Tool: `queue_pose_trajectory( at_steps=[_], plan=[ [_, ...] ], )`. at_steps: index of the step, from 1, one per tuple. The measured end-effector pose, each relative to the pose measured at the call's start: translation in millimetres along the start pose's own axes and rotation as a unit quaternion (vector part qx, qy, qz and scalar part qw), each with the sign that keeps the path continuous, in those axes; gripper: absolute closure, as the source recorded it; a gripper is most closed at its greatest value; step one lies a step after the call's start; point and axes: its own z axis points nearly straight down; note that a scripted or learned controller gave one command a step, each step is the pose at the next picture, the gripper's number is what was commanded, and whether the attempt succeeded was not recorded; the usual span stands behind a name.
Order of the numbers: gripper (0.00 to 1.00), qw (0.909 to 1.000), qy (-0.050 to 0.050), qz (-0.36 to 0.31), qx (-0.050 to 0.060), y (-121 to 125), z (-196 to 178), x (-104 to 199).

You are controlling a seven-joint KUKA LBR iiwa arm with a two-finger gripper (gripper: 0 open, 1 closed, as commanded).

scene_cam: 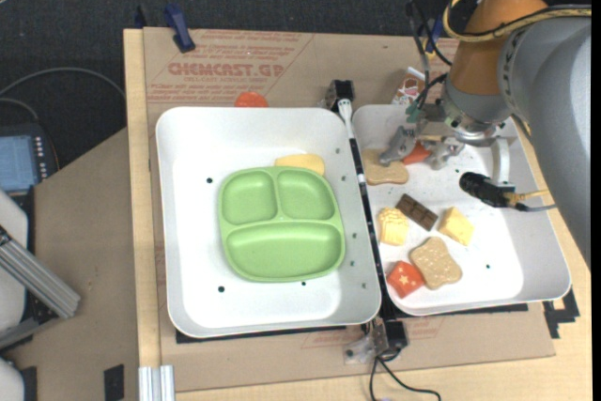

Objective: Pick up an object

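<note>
The claw (420, 144), its grip state impossible to tell, is hovering in the frame's upper right over the flat tan bone-shaped biscuit (386, 172), seemingly light, stiff and crumbly, probably best pinched across its narrow middle.

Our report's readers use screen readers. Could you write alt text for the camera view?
The end effector hangs low over the right bin, above toy food pieces including a cookie and chocolate bar. The left bin holds a green divided plate.
</note>
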Motion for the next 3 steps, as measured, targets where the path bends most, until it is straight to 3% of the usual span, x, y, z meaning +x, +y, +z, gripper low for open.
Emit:
queue_pose_trajectory(
  at_steps=[1,2,3],
  plan=[
    [0.0,1.0,0.001,0.0,0.0,0,0,-2],
    [0.0,0.9996,-0.006,-0.004,-0.026,-96,-1,1],
    [0.0,0.9995,-0.007,-0.006,-0.03,-30,-4,-11]
  ],
)
